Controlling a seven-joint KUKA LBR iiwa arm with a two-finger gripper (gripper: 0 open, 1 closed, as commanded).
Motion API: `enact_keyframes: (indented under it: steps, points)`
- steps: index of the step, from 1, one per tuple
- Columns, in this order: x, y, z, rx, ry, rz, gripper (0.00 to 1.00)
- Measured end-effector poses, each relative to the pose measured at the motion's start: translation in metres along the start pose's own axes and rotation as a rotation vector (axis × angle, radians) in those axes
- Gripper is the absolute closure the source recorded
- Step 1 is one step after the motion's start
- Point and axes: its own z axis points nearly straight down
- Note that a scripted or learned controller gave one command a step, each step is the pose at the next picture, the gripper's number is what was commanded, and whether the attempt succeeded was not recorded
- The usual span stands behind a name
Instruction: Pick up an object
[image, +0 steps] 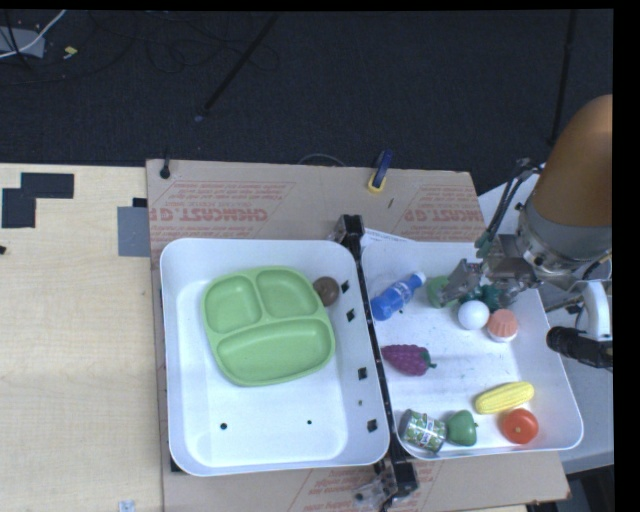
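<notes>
Over the right bin's (560, 440) far half the tool (478, 285) hangs low, dark and cluttered; whether it is apart or together cannot be told, and nothing shows clamped in it. Just beside it lie a white ball (472, 315) and a pink-white ball (502, 325), with a green object (440, 290) at its left. Left of the tool lies a blue bottle (396, 296); nearer the camera, purple grapes (407, 358), yellow corn (503, 397), a tomato (519, 426), a green pepper (460, 427) and a can (424, 432). Bare bin floor stretches between the tool and that nearer row. Well left, the other bin (190, 420) holds a green tray (268, 325).
</notes>
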Motion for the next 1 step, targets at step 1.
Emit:
enact_keyframes:
  steps: [1]
  points:
    - [-0.0002, 0.0021, -0.0063, -0.012, -0.002, -0.002, 0.00]
